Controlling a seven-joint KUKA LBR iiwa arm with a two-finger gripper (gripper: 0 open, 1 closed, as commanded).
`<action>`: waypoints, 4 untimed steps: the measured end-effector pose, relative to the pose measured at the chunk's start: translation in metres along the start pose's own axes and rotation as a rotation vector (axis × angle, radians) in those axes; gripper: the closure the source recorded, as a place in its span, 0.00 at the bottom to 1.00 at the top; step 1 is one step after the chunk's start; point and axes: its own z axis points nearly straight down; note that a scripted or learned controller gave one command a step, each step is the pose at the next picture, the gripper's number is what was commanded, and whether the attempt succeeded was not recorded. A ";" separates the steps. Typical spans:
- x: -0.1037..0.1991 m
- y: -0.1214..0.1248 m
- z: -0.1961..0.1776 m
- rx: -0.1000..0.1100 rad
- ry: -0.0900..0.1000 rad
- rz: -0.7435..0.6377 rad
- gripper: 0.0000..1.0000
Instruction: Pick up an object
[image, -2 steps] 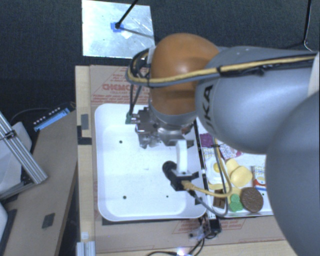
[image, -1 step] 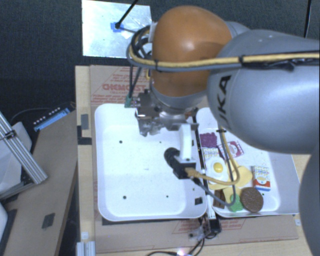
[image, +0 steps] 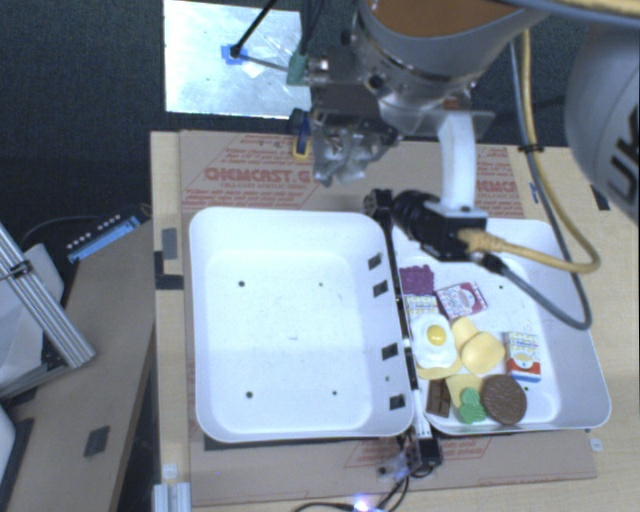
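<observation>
Camera view: the left bin (image: 285, 320) lies bare-floored. Above its far rim hangs the gripper (image: 340, 160), well apart from any object; its grip state cannot be told from here. In the right bin (image: 575, 340) the objects crowd the near left part: a fried egg (image: 433, 338), a lemon (image: 482, 352), a brown cookie (image: 504, 398). A good pick probably means descending over an outlying piece, like the cookie, away from the cables (image: 520, 262).
</observation>
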 end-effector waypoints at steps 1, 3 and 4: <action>0.006 -0.024 0.172 0.034 -0.016 0.004 1.00; -0.008 0.030 0.182 0.010 -0.008 0.007 1.00; 0.005 0.041 0.184 0.016 -0.009 0.002 1.00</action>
